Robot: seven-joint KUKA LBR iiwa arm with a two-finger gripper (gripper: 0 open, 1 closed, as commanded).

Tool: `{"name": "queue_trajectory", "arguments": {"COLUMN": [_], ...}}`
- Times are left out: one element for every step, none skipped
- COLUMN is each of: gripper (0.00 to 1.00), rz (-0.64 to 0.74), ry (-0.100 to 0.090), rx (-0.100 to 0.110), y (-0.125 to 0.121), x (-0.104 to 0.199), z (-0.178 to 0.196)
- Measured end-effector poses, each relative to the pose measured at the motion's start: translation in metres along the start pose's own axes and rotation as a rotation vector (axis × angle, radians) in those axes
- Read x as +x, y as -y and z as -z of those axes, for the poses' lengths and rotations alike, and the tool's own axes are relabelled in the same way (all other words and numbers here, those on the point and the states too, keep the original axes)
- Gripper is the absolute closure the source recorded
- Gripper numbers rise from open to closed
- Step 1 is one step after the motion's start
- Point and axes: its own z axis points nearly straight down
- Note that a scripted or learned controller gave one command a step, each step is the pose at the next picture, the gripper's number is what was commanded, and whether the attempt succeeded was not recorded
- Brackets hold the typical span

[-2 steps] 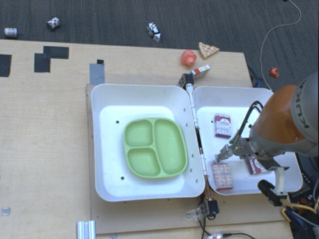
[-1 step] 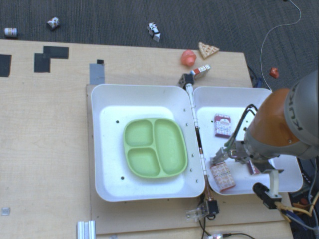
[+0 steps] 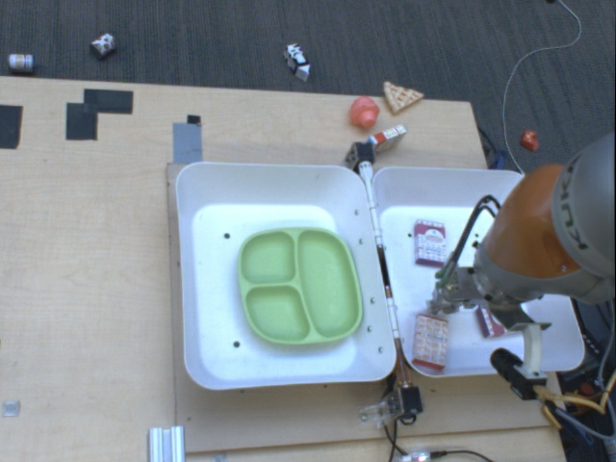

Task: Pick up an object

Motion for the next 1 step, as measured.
{"name": "queue_trajectory", "arguments": {"gripper": [0.00], "rz": [0.000], "ry": [0.000], "rx": [0.000], "y": [0.0001], "x": [0.0000], "z": [-0.0001]}}
